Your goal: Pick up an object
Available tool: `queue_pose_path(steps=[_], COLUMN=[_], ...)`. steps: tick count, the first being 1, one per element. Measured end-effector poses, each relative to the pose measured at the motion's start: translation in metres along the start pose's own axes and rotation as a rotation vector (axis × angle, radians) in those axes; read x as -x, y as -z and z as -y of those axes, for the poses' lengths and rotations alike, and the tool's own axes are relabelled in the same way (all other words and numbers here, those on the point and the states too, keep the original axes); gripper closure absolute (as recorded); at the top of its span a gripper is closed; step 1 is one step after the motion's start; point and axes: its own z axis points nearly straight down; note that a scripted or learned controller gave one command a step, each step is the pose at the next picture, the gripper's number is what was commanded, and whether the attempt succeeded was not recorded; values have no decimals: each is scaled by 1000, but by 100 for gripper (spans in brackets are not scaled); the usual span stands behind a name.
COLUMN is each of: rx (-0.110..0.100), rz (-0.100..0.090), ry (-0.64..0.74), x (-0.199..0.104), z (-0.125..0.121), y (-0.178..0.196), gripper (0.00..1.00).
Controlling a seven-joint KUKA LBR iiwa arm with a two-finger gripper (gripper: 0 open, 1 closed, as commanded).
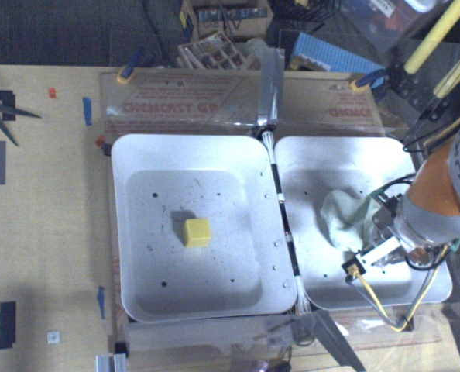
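Yellow is the easy one to spot: a small foam-looking block [197,232] sits flat on the floor of the left bin [129,169], a bit toward 7 o'clock from that bin's middle, well apart from every wall, with a soft shadow on its 10 o'clock side. Over in the right bin [307,157] there's a pale greenish cloth [343,216], crumpled, lying roughly mid-bin; its edge on the 3 o'clock side runs under the arm's wrist, so I can't see where it ends. The arm [443,192] comes in from 3 o'clock, grey with the orange band, and most of it is cut off by the frame edge. The tool [373,252] is somewhere down around 5 o'clock of the cloth, just beside it, low over the bin floor, but honestly it's a jumble of bright metal, glare and cable there, and I cannot tell how the tool is set or if it has hold of anything. A small dark fitting with a yellow cable [385,310] pokes out toward 8 o'clock, and the cable loops over the bin's near rim. The two bins touch along a dark strip down the middle. The wooden surface [44,208] around them has a few blue bits and dark shapes at 9 o'clock, too small to name. Clutter beyond the far edge at 12 o'clock is blurry.
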Motion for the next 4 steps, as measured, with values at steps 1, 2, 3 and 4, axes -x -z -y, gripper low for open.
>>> queue_pose_path(steps=[1, 2, 3, 4], rx=[-12, -10, -10, -10], rz=[10, 11, 14, 13], ry=[142, -128, -418, -421], x=[6, 19, 25, 48], z=[1, -18, -26, -58], y=[4, 55, 70, 56], gripper=[100, 100, 100, 100])
